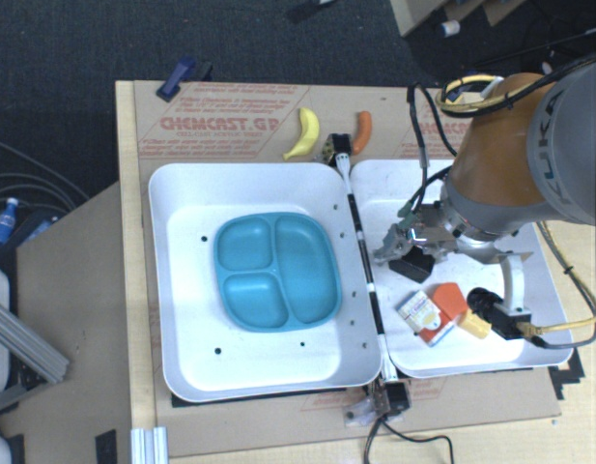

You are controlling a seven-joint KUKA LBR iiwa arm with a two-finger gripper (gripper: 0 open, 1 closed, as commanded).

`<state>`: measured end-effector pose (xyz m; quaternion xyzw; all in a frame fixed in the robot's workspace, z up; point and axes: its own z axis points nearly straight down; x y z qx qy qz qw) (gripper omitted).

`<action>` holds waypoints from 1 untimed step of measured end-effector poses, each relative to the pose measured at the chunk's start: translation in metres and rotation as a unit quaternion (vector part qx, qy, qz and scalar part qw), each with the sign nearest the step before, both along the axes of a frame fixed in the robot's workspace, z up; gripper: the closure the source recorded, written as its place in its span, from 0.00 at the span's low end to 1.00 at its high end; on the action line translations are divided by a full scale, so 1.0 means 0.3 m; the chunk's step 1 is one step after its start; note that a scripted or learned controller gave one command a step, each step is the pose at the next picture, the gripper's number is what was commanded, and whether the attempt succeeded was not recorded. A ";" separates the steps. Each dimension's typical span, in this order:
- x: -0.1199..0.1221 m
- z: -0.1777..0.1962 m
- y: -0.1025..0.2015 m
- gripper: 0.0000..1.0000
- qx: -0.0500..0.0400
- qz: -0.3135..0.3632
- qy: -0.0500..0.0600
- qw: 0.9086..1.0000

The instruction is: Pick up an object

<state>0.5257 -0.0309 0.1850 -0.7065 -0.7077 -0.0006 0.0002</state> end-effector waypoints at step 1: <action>0.119 0.185 0.004 1.00 -0.001 0.000 0.000 1.000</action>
